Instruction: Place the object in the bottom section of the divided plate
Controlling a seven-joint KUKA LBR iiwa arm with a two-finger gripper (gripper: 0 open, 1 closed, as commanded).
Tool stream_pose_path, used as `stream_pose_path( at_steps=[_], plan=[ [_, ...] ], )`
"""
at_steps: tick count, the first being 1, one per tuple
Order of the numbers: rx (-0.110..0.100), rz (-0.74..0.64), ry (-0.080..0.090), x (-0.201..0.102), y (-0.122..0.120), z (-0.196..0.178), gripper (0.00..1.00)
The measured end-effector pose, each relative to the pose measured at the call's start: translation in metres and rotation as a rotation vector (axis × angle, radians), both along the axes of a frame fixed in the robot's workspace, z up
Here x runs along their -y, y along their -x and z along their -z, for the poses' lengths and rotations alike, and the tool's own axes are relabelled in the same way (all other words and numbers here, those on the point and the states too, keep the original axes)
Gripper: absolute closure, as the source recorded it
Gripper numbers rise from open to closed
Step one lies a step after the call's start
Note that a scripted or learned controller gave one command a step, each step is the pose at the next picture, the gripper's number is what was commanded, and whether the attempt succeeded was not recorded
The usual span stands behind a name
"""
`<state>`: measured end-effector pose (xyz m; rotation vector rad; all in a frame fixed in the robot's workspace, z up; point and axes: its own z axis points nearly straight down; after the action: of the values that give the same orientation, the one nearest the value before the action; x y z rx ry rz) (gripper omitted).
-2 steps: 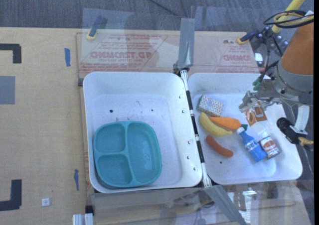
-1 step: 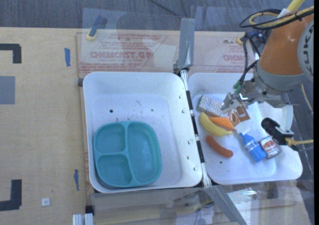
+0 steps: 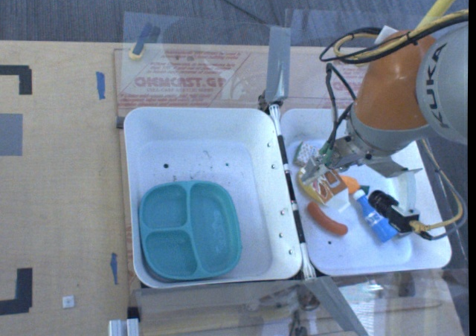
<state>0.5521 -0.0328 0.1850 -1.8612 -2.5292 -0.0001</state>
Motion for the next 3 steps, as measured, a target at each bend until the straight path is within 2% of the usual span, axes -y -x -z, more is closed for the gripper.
stream_pose_path(
  at_steps=[1,2,3],
  plan=[
    [0.0,0.0,0.0,0.0,0.0,0.0,0.0],
    [0.003,0.004,0.0,0.002,-0.001,-0.01,1.0],
    [-0.002,0.109,0.0,-0.067,0.058,-0.005,1.0]
  ],
)
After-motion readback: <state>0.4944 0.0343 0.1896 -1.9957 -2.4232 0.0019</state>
